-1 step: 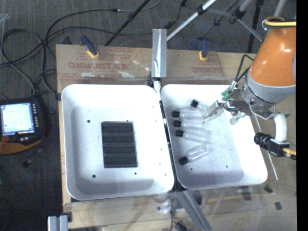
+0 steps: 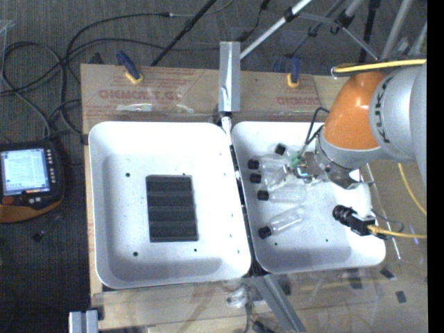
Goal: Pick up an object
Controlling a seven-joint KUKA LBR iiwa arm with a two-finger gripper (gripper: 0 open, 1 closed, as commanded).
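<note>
Gripper (image 2: 303, 166) is low in the right bin (image 2: 361, 255), at centre right of the frame, buried under the wrist; how wide it is cannot be told, and nothing is visibly held. It sits at the right edge of a cluster of clear bottles (image 2: 276, 173) with black caps, seemingly touching one. A lone clear bottle (image 2: 284, 221) lies below the cluster, apart from the gripper. Left bin (image 2: 104, 186) holds a black ridged block (image 2: 171, 208), centre left.

Bins (image 2: 114, 186) white; slatted block (image 2: 171, 208) black; bottles (image 2: 286, 220) clear, black-capped.
</note>
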